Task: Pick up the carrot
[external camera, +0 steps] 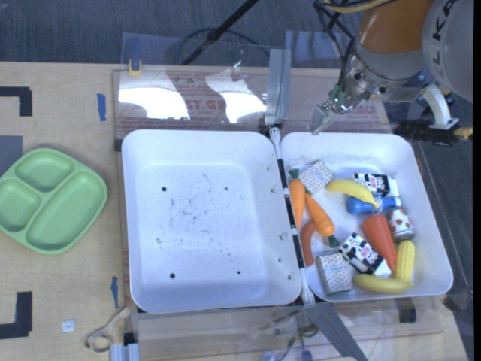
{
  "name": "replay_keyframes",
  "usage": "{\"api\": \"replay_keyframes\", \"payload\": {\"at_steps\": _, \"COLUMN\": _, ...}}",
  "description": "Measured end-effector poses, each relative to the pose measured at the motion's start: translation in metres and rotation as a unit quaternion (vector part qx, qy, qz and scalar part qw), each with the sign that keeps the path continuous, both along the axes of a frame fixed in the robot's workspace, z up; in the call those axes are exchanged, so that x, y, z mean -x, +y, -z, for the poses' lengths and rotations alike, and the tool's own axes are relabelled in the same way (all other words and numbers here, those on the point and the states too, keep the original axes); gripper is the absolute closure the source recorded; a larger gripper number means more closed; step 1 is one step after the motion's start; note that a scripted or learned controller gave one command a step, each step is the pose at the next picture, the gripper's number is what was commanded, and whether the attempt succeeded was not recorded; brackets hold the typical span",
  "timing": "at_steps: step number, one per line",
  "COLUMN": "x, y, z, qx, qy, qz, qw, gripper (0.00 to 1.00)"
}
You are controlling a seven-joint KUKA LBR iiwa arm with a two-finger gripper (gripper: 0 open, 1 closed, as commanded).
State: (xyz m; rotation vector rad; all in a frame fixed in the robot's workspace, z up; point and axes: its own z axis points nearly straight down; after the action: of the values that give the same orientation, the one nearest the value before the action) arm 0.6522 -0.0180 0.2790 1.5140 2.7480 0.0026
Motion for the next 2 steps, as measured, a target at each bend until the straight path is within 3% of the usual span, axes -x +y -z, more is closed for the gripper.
{"api": "replay_keyframes", "payload": {"at_steps": 1, "x": 0.0, "y": 0.0, "z": 0.0, "qx": -0.0001, "qy": 0.0, "qz": 0.0, "qw": 1.0, "gripper": 0.0}}
{"api": "replay_keyframes", "payload": {"at_steps": 2, "x": 0.099, "y": -0.025, "z": 0.045, "qx": -0.0002, "qy": 0.002, "qz": 0.012, "qw": 0.9999, "gripper": 0.0}}
